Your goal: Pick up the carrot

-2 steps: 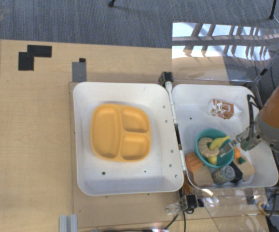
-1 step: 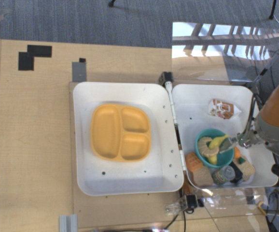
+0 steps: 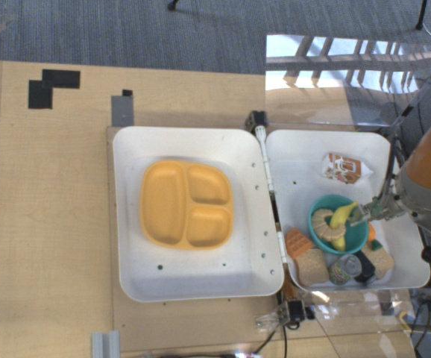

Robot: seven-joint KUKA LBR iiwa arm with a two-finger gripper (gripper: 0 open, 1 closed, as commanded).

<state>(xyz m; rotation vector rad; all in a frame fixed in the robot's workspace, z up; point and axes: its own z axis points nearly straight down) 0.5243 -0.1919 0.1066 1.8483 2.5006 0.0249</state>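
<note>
On the wooden counter (image 3: pixel 51 222) we see two white bins — the end effector (image 3: pixel 361 213) over the teal bowl (image 3: pixel 357 237); the carrot (image 3: pixel 372 234) peeks just beside it.

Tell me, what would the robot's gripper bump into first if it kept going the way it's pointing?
Probably the banana in the teal bowl. The gripper points leftward at it from the right. Height is hard to judge from above, so it might pass over it.

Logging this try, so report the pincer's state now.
Pincer: over the teal bowl in the right bin, by the banana; open or shut cannot be told.
</note>
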